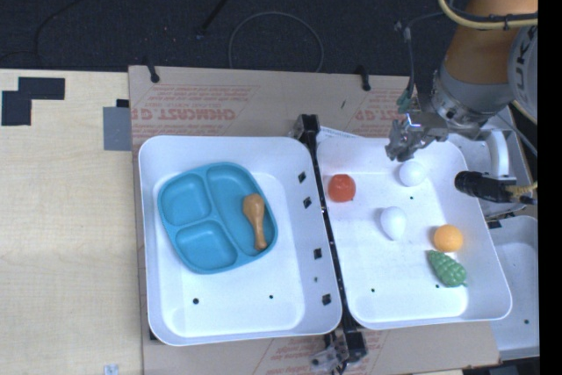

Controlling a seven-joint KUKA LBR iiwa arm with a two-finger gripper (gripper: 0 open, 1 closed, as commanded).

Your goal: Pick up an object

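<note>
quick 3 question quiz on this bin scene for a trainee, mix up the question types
1. True or false: the drumstick lies in the blue divided plate.
2. Which bin holds the red ball? A left bin, B right bin
3. Fill in: the gripper hangs just above the upper white ____.

Key: 1 true. 2 B. 3 ball. Also in the right bin: a second white ball, an orange ball, a green piece.
</note>
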